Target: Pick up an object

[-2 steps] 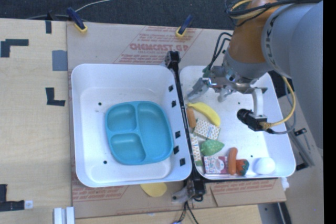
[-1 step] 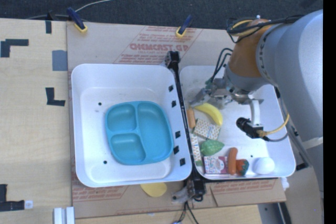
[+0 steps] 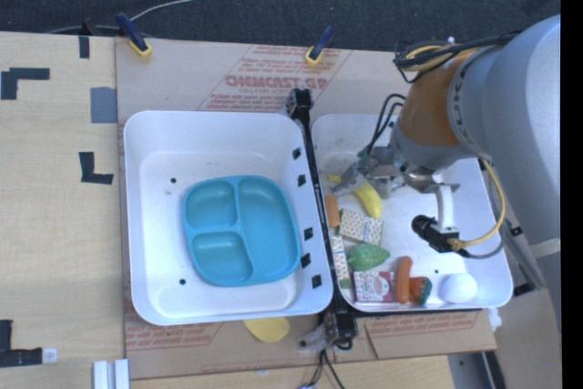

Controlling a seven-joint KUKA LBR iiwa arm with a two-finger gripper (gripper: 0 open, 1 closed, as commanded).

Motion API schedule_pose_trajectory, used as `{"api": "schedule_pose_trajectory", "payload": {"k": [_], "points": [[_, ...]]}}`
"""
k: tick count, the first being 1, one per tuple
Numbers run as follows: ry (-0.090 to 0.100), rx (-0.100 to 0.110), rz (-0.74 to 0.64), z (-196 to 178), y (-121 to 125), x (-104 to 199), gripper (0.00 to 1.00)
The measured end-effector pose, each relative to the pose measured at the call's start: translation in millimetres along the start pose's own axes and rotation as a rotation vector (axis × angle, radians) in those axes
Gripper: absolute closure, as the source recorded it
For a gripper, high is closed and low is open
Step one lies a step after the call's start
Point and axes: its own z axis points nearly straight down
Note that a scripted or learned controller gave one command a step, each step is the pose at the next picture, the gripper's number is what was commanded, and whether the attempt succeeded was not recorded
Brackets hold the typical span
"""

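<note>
My gripper (image 3: 368, 170) reaches down into the upper left part of the right bin (image 3: 483, 196). It hangs just above a small yellow banana (image 3: 367, 199). Below the banana lie a patterned cracker box (image 3: 359, 226), a green leaf (image 3: 367, 256) and a red-and-white packet (image 3: 372, 285). An orange carrot (image 3: 404, 277) and a white egg (image 3: 458, 288) rest near the bin's front edge. A thin orange stick (image 3: 333, 210) lies along the bin's left wall. I see nothing lifted by the gripper.
The left bin (image 3: 146, 159) holds a blue divided plate (image 3: 241, 228). A yellow object (image 3: 266, 329) lies on the cardboard in front of that bin. The grey arm with its orange band (image 3: 433, 109) covers the right bin's upper right part.
</note>
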Motion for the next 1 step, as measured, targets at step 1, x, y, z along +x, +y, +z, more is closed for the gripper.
{"api": "schedule_pose_trajectory", "payload": {"k": [1], "points": [[-0.001, 0.001, 0.001, -9.6, 0.0, -0.6, 1.0]]}}
